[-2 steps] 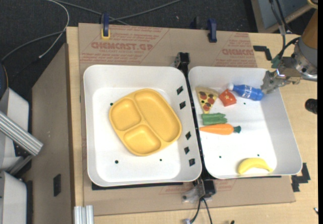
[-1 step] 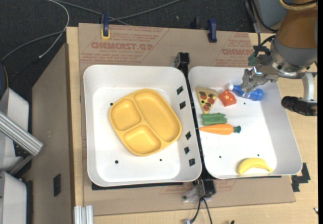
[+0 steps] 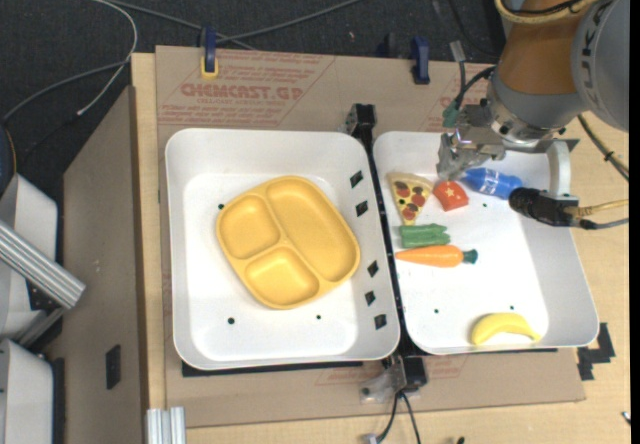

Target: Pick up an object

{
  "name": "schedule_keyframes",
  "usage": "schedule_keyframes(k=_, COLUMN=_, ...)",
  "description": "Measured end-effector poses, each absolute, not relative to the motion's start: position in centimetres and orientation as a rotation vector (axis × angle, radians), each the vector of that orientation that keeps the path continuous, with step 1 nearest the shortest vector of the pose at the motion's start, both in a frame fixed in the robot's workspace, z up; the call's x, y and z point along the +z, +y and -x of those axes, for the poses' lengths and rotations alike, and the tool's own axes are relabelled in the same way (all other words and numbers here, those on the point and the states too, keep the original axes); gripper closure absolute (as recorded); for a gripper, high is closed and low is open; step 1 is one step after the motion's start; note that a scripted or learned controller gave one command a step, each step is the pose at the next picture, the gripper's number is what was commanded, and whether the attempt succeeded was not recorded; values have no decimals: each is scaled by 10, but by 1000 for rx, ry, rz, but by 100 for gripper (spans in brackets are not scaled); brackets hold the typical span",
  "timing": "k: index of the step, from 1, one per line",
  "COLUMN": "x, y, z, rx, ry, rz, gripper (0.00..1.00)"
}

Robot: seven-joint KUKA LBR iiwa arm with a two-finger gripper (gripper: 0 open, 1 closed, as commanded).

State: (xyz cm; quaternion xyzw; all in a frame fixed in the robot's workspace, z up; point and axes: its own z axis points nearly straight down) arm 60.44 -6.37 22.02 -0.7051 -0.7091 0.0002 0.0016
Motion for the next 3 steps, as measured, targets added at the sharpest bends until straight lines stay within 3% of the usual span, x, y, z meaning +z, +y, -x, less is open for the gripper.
schedule_keyframes(k=2, x=215, y=37, z=-640, rx=-4, ry=-2227, rz=2217, gripper=100)
schedule_keyframes(k=3, x=211, y=89, z=-644, rx=-2, ry=-2227, rz=2217, gripper=100)
